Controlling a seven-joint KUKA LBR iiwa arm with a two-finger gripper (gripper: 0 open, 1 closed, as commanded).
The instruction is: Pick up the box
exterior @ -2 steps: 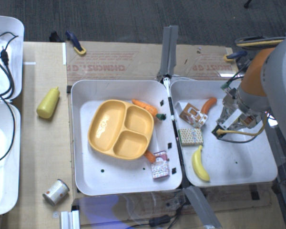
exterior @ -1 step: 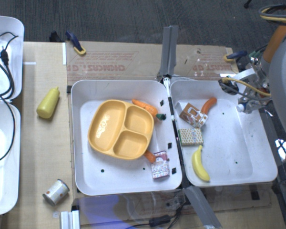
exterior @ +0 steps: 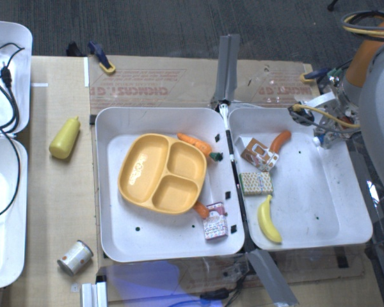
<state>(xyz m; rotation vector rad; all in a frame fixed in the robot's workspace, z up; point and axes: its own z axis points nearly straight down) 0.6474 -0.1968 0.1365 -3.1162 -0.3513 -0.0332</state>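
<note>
A brown and white box point(exterior: 258, 154) lies tilted in the right bin point(exterior: 320, 229), near its left wall. Close to that box's upper right rests an orange sausage-shaped item point(exterior: 281, 140). A second, small pink and white box point(exterior: 215, 221) lies in the left bin point(exterior: 115, 235), below the yellow divided plate point(exterior: 164, 173). My gripper point(exterior: 324, 137) hangs at the right bin's far right corner, wrapped in yellow cables, well to the right of the brown box and apart from it.
A speckled green block point(exterior: 256, 183) and a banana point(exterior: 268, 219) lie in the right bin below the brown box. A carrot point(exterior: 195, 143) sits at the plate's top edge. A yellow bottle point(exterior: 64, 138) and a small can point(exterior: 74, 256) lie on the bench to the left.
</note>
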